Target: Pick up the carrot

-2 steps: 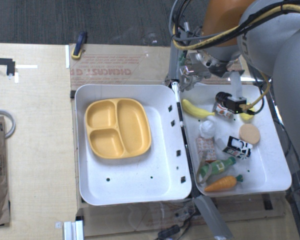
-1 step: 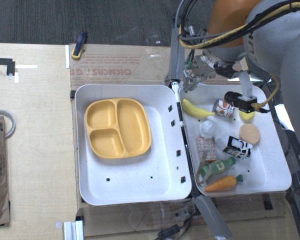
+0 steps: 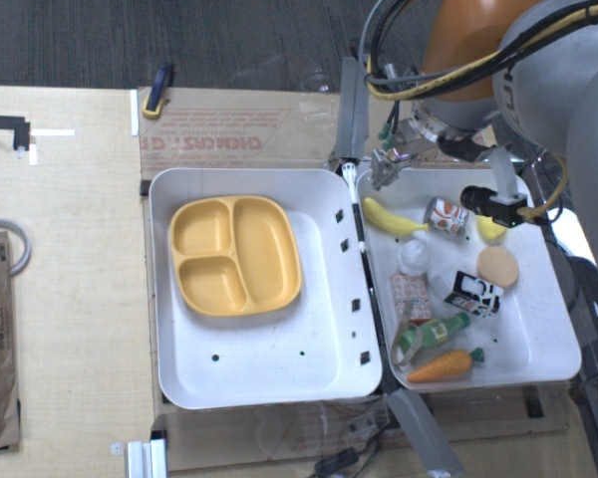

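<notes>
My jaws point(image 3: 384, 163) are hanging over the right bin point(image 3: 553, 297) at about 11 o'clock, near the back rim; can't tell if they're open or clenched, nothing visibly in them. Banana point(image 3: 393, 217) just below. Carrot point(image 3: 442, 366) is way down at 6 o'clock by the front edge, right beside a green bottle point(image 3: 431, 335). Yellow divided plate point(image 3: 236, 255) sits in the left bin point(image 3: 269, 376).

This was a robotics lab bench, not a home: my grey arm with its orange band point(image 3: 478, 28) trailed bundled black and yellow cables point(image 3: 419, 78) over two shallow white plastic bins point(image 3: 179, 366) clamped together on a pale wooden benchtop point(image 3: 60, 267) marked with tape.
</notes>
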### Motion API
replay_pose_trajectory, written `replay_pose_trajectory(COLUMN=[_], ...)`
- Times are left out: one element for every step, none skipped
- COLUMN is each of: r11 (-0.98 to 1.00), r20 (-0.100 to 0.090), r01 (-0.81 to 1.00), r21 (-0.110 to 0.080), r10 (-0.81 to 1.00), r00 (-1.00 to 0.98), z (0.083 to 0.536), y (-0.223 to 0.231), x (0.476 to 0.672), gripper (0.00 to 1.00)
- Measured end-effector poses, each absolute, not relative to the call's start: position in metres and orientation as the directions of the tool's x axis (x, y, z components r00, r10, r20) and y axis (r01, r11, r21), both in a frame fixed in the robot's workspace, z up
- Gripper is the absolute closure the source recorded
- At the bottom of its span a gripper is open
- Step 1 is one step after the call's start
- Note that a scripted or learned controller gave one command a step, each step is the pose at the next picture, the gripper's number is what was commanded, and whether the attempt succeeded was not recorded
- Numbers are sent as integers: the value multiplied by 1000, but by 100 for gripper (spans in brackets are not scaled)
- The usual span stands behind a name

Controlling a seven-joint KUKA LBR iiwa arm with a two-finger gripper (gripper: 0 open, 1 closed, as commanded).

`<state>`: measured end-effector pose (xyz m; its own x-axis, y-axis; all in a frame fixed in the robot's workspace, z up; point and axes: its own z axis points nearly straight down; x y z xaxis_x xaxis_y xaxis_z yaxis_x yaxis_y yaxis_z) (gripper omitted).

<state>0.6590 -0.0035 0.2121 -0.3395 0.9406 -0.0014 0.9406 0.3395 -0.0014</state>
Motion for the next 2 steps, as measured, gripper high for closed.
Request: replay_pose_trajectory(r11=[317,413], r20=[-1,-3], r01=[948,911], r21=[-2,1], r10=[948,911], r00=[-317,-413], z=[191,218], y=[19,0], x=[659,659], gripper=[100,100])
